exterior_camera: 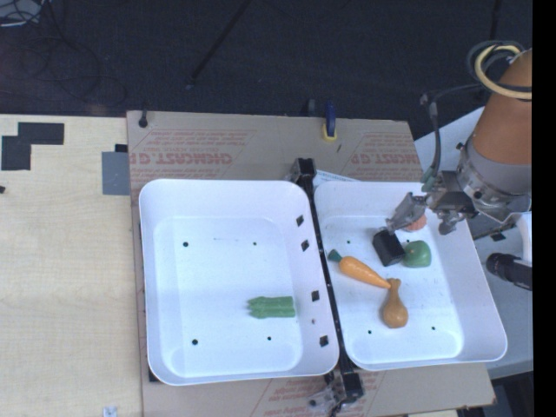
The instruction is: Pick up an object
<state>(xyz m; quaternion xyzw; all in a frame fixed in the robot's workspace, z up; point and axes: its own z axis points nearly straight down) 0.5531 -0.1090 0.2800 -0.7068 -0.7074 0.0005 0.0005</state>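
Seen from above the bench (69, 276), the grey arm (499, 137) with its orange band reaches in from the right and hangs over the upper right part of the right bin (486, 337). The gripper (415, 218) points down and leftward — whether its fingers stand apart or together cannot be told from this angle, and nothing shows between them.

Just below the fingers lies a black block (387, 248), tilted, with a green rounded piece (418, 254) touching its right side. A small orange-red thing (418, 224), partly hidden, sits right at the fingers. Further below and to the left of them lies an orange carrot (363, 273), slanted, its thin end reaching toward a tan, pear-shaped toy (394, 305) that lies near the middle of the same bin.

Well to the left of the fingers, across the black divider clips (306, 224), the left bin (161, 233) holds a green ridged toy (271, 307) lying flat — toward its lower right.
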